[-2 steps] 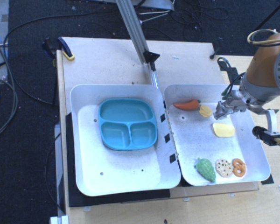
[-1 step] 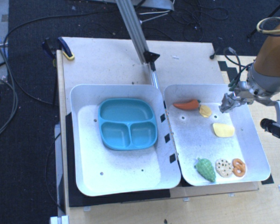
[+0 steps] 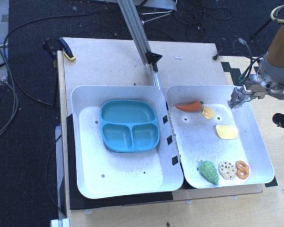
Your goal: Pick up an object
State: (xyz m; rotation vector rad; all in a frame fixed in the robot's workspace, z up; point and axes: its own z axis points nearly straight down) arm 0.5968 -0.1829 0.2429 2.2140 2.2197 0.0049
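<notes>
Hovering over the right bin's (image 3: 255, 126) far rim, the hand (image 3: 237, 100), grip state unclear, seems poised above the carrot (image 3: 189, 106).

Blue tray (image 3: 129, 126) smooth plastic; white bins (image 3: 85, 141) matt, speckled; bench (image 3: 109, 65) perhaps wood.

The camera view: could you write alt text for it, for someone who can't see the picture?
A grey robot arm reaches in from the right, its tool above the upper right rim of the right white bin, which holds a toy carrot, two yellow pieces, a green leafy toy, a cracker and a pretzel. The left white bin holds a blue divided plate.
</notes>
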